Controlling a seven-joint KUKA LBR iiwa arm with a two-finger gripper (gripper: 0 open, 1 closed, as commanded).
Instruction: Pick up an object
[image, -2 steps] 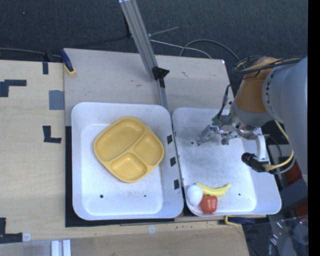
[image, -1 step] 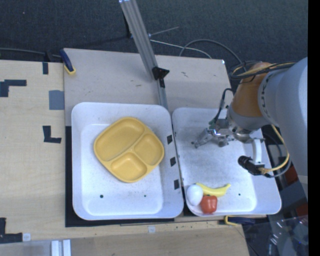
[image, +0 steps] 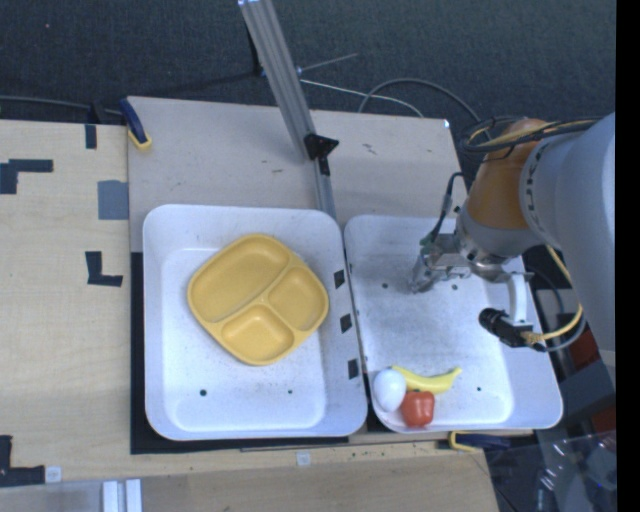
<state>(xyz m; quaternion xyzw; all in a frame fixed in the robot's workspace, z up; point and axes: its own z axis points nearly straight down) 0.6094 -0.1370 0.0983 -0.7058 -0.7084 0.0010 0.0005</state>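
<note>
In the right bin (image: 400, 250), near its front edge, lie a white egg-like ball (image: 388, 390), a yellow banana (image: 432, 379) and a red pepper-like object (image: 419, 407), all close together. My gripper (image: 424, 277) hangs over the upper middle of that bin, well behind these objects, with nothing visible between its fingers. The left bin (image: 165, 300) holds a yellow divided plate (image: 258, 297).
A slanted metal pole (image: 290, 90) runs from the top of the view down to the gap between the bins. The grey and orange arm (image: 540, 200) covers the right bin's upper right side. Black cables (image: 520, 330) trail beside the wrist.
</note>
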